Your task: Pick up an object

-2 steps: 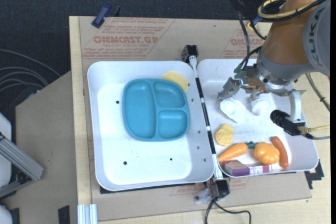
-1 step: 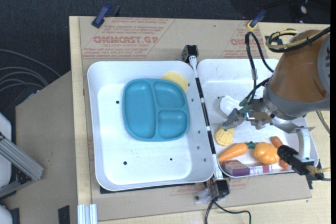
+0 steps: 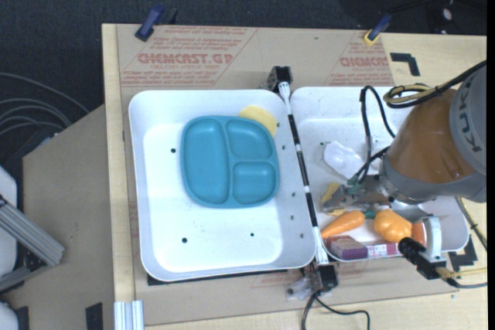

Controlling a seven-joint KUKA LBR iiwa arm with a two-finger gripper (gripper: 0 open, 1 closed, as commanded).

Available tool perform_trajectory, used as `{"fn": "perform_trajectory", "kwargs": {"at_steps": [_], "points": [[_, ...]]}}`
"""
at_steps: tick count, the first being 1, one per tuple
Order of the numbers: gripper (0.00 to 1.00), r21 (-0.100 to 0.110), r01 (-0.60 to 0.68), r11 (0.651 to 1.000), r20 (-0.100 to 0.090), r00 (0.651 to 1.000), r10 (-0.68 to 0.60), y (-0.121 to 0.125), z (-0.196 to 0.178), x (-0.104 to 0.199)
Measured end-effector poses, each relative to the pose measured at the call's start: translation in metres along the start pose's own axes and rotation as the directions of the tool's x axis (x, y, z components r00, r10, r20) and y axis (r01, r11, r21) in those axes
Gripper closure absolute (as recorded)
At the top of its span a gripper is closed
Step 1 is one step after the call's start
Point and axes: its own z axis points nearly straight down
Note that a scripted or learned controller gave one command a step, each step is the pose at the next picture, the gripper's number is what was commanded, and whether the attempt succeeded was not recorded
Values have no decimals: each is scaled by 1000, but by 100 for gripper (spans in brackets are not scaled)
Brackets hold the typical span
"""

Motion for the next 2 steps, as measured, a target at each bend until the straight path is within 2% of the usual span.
{"fn": "perform_trajectory", "kwargs": {"at_steps": [2], "points": [[0, -8, 1, 1000, 1, 1000, -1, 162, -2, 4]]}}
